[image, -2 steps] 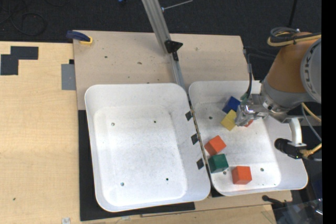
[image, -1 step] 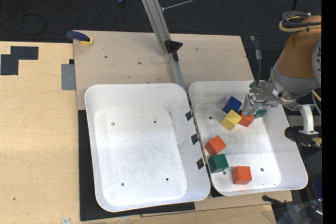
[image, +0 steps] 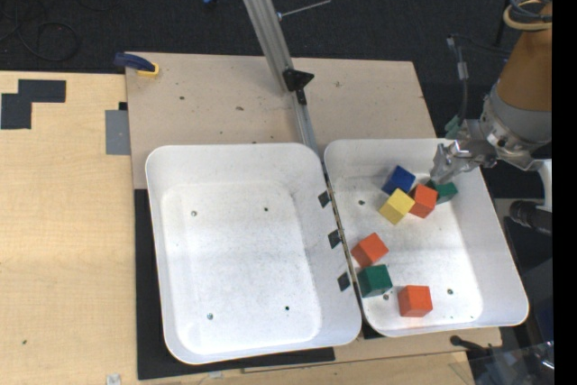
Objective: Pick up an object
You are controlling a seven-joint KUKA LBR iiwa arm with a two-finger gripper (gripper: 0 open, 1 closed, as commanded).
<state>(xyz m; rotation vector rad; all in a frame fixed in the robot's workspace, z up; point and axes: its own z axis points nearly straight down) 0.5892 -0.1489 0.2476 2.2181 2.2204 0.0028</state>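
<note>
Two white bins (image: 243,162) are sitting on a bench; gripper (image: 444,165), finger state unclear, is hovering beside an orange cube (image: 424,200) at the right bin's far side, likely light, rigid, best pinched across flat faces

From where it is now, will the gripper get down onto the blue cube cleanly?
Probably yes. The gripper hovers just right of the blue cube, whose top is uncovered, though the yellow cube and an orange cube crowd it.

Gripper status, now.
Gripper: cannot be told; it sits low in the right bin, beside the green block and the orange block.
</note>
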